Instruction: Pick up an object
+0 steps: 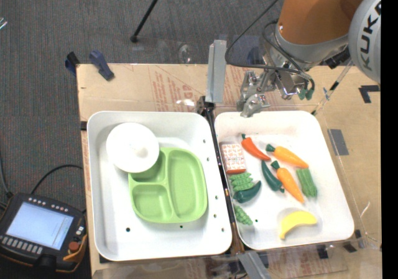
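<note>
**Gripper poised over right bin's far rim**

The gripper point(252, 105) hung bare, nothing between its fingers; their spread I couldn't tell. Just below it lay a red chili point(255, 148), then carrots point(289, 156), and farthest off a banana point(296, 222).

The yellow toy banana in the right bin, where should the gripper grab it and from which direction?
Probably across the thick middle of the curved yellow plastic banana, coming straight down. It lies flat on the right white bin, apart from the other toys, so there is room for fingers on both sides. The gripper hangs over the bin's far edge.
</note>
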`<action>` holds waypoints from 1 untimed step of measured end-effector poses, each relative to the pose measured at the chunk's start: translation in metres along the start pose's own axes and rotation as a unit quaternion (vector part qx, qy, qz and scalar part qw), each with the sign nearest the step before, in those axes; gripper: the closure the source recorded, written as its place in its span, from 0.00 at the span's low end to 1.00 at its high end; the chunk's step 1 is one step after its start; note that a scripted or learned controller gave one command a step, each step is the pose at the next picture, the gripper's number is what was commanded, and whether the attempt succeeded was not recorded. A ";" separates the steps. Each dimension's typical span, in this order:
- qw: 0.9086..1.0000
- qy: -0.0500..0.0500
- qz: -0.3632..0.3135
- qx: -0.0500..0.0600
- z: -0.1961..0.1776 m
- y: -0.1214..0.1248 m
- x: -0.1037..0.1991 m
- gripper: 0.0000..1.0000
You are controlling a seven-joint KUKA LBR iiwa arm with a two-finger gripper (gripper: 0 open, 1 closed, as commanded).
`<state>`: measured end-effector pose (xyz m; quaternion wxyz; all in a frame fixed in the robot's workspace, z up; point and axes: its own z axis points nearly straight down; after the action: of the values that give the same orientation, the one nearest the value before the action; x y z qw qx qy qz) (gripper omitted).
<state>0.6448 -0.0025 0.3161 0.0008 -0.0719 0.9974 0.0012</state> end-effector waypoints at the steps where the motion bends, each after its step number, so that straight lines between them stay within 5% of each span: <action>1: 0.991 0.000 -0.130 0.000 0.014 -0.040 0.009 1.00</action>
<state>0.6413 -0.0429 0.3015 0.0010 -0.2011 0.9796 0.0006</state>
